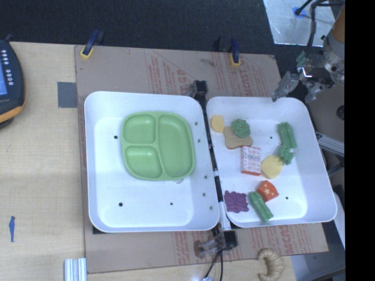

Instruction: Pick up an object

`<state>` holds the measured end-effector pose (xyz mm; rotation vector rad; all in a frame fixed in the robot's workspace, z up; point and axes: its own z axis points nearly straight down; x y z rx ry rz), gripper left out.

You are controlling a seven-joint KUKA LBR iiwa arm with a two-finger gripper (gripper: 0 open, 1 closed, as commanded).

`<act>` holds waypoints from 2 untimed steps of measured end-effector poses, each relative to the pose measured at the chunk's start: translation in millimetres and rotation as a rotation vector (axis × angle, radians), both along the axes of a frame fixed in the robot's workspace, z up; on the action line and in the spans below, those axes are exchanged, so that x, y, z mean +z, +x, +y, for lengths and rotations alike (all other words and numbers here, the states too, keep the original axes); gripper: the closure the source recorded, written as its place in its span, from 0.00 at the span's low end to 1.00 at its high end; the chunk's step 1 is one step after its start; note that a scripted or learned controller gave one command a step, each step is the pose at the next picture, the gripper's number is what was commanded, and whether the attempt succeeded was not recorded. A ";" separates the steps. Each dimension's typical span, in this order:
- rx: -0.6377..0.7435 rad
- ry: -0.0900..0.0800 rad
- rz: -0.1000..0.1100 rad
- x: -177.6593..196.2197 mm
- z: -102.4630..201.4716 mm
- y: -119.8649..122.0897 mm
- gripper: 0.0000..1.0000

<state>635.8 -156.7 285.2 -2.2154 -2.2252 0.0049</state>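
over there, small toy foods (252,160) lie scattered in the right bin (313,151); the end effector (302,82) hovers open, holding nothing.

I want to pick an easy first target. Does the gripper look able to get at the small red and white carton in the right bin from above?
Probably yes. The carton lies flat with nothing on top; the yellow piece sits close beside it. The gripper hangs past the right bin's far corner.

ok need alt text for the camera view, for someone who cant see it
Two shallow white bins sit side by side on a bench: the left bin holds a green divided plate, the right bin small toy foods. The gripper hovers over the right bin's far right corner, holding nothing.
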 end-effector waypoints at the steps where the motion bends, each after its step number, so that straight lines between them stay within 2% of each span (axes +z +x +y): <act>1: -0.001 0.000 0.002 -188.4 -13.4 2.4 0.00; 2: -0.003 0.004 0.010 -194.3 -23.5 -118.9 0.00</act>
